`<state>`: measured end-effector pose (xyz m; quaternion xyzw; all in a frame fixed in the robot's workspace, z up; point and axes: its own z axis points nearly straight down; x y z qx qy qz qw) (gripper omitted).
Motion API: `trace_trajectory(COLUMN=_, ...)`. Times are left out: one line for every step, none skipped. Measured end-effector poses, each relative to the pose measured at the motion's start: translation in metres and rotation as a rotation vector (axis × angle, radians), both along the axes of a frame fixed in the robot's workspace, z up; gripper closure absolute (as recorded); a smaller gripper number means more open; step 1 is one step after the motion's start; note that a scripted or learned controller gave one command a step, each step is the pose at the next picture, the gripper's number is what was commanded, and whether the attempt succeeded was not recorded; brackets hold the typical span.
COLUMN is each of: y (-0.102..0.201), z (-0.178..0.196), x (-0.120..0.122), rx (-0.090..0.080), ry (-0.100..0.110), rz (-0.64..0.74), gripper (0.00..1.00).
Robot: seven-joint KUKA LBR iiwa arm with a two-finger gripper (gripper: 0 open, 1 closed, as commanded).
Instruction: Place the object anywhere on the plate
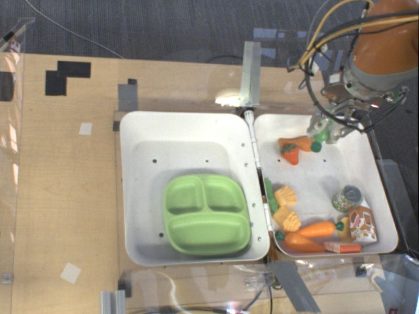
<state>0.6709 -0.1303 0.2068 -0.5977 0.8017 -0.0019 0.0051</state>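
A green plate [207,214] with three compartments lies in the left white bin [141,175]. My gripper [327,131] hangs over the far part of the right bin [370,169], under the arm's orange band [386,31]. Right below and to its left lies an orange toy carrot with a green tip [300,142], and a small red toy [291,156] lies against it. The gripper's tips stand close to the carrot's green end; I cannot tell whether they touch it.
The right bin's near half holds two yellow corn pieces [286,208], a thin green piece [268,195], two more carrots [311,235], a grey can [350,197], a small printed carton [361,225] and a red stick [342,247]. A metal divider [252,142] separates the bins.
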Motion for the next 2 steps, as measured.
trace_trajectory(y=0.055, z=-0.021, x=-0.093, rx=0.0, ry=0.004, rz=0.116, gripper=1.0)
trace_trajectory(y=0.06, z=0.056, x=-0.005, rx=-0.004, ry=-0.005, rz=0.244, gripper=1.0)
